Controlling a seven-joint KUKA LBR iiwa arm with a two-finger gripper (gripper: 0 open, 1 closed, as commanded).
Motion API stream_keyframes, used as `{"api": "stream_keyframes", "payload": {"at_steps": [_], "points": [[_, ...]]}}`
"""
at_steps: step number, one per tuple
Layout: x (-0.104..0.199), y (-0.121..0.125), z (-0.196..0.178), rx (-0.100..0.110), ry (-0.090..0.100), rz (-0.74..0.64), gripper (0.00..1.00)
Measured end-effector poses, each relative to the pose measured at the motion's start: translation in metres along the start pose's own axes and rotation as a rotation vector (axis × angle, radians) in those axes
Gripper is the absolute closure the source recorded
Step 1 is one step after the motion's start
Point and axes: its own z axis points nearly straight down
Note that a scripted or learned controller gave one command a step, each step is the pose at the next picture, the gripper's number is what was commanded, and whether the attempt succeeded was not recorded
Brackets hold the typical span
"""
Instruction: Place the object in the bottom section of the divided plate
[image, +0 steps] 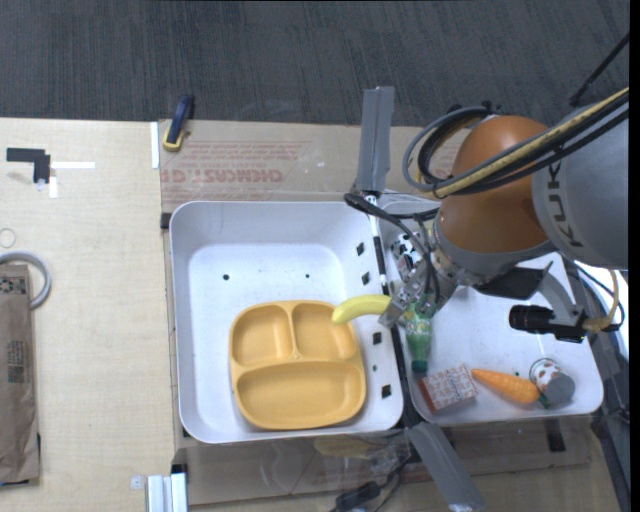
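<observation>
Yellow against white is what I read first from the overhead camera: a banana (360, 308) hangs at the right edge of the left bin (200, 300), its far tip over the upper right compartment of the divided plate (297, 365), its stem end at the gripper (400, 308). The stem runs right up into the fingers, so I judge the claw clenched on the banana, though the wrist hides the contact itself and I cannot swear the pinch is firm.

The plate is a smooth, matte orange-yellow plastic with rounded corners, two small sections on the far side and one wide section on the near side. That wide near section is the target, and the banana is not yet over it.

The risk I see: held by one end, the curved, slick fruit can pivot or slip, and a release here would land it in the upper right section or across a ridge.

The right bin (590, 400) holds a green bottle (419, 338) just beside the gripper, a speckled box (449, 386), a tapered orange carrot (507, 386) and a small round grey-and-white piece (550, 381). A low sweep could knock the bottle.
</observation>
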Motion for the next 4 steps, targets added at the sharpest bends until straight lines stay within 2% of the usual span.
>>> {"api": "stream_keyframes", "payload": {"at_steps": [1,2,3,4], "points": [[0.037,0.091,0.032,0.000,-0.002,0.091,1.00],[0.035,0.091,0.025,0.002,-0.002,0.092,1.00],[0.035,0.091,0.025,0.002,-0.002,0.092,0.00],[0.028,0.095,0.089,-0.010,-0.008,0.198,0.00]]}}
